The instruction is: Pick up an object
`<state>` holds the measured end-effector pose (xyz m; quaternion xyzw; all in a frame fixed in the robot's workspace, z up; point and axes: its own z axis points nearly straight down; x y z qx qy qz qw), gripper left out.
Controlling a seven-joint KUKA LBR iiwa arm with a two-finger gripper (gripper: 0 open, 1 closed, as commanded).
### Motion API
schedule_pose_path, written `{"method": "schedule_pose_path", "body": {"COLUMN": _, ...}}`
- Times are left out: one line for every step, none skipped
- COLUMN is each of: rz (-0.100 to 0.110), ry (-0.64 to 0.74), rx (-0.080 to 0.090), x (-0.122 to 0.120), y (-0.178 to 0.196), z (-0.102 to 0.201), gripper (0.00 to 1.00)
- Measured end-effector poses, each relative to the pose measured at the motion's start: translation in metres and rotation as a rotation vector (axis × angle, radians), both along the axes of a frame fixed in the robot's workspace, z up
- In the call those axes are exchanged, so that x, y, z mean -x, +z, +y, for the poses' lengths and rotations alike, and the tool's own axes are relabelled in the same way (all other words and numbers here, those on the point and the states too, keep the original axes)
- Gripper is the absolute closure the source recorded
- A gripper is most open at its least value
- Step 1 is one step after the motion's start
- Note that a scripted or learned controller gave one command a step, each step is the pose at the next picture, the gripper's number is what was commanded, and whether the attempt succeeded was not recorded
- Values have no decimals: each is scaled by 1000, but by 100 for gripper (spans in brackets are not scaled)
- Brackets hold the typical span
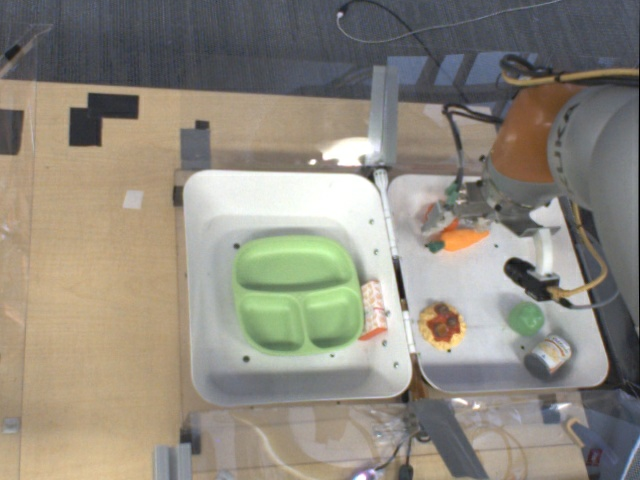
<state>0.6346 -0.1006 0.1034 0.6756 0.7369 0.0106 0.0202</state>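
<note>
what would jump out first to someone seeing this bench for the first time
The bright green divided plate fills the middle of the left bin. In the right bin, the claw sits low over an orange carrot near the far edge, with a small pizza, green ball and tin can nearer the camera.

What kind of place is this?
Probably a robot test lab: a grey arm reaches over two white bins of toy food, like a carrot, with cables on the floor.
</note>
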Motion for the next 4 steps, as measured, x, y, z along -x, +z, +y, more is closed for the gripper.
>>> {"method": "schedule_pose_path", "body": {"rz": 33, "ry": -53, "rx": -12, "x": 2, "y": -14, "z": 10, "gripper": 0}}
{"method": "schedule_pose_path", "body": {"rz": 37, "ry": -172, "rx": -16, "x": 40, "y": 83, "z": 30, "gripper": 0}}
{"method": "schedule_pose_path", "body": {"rz": 29, "ry": -234, "rx": -15, "x": 80, "y": -13, "z": -20, "gripper": 0}}
{"method": "schedule_pose_path", "body": {"rz": 23, "ry": -233, "rx": -20, "x": 77, "y": -1, "z": -17, "gripper": 100}}
